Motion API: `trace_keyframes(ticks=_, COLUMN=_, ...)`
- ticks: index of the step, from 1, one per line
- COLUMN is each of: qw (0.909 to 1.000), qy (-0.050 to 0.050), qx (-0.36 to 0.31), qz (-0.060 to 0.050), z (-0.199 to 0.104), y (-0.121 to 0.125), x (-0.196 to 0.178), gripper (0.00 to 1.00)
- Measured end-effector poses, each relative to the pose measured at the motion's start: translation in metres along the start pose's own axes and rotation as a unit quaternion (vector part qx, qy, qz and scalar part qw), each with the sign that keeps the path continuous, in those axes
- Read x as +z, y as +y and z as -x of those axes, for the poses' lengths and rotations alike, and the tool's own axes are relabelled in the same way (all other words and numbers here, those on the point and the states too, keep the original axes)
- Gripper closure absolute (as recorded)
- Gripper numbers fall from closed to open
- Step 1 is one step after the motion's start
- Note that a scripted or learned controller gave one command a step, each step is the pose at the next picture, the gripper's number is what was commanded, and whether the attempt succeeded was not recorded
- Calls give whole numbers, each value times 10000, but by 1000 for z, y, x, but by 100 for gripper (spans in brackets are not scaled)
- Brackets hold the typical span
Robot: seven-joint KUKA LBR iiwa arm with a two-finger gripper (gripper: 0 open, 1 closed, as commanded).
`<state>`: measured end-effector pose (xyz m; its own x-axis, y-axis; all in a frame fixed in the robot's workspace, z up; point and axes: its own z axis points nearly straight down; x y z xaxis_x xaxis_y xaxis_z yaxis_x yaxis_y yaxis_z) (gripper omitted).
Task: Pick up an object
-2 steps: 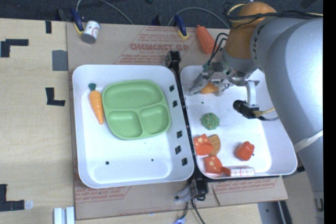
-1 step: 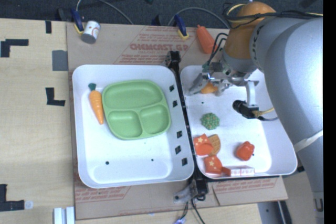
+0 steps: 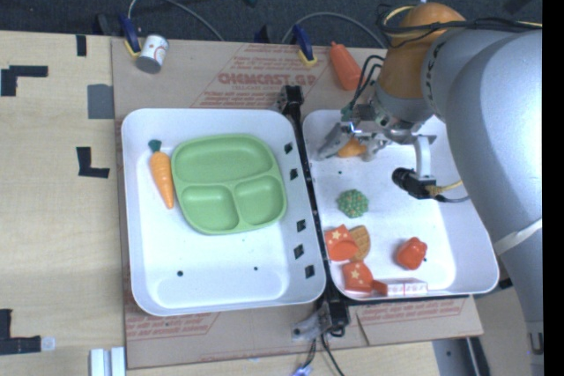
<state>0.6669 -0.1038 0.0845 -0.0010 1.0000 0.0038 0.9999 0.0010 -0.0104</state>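
My gripper (image 3: pixel 351 142) is low over the far left corner of the right bin (image 3: pixel 458 224). Its two grey fingers (image 3: pixel 330 145) stand spread, open, on either side of a small orange object (image 3: pixel 352 151) that rests on the bin floor. Nearer the camera lie a green broccoli piece (image 3: pixel 353 203), an orange-red toy food (image 3: pixel 346 240), a red star-like piece (image 3: pixel 358 276) and a red pepper (image 3: pixel 411 253).
The left bin (image 3: pixel 145 260) holds a green divided plate (image 3: pixel 231 183) and a toy carrot (image 3: pixel 162 176). Behind the bins, an orange carrot-like toy (image 3: pixel 345 66) and a small can (image 3: pixel 152 51) lie on the board. A black divider (image 3: pixel 304 189) runs between the bins.
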Motion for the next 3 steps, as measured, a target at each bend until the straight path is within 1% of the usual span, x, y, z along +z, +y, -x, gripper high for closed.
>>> trace_keyframes(ticks=2, qw=10000, qy=-31, qx=17, qz=9, z=-3, y=0, x=0, gripper=0)
trace_keyframes(ticks=3, qw=10000, qy=-6, qx=4, qz=3, z=-1, y=0, x=0, gripper=0)
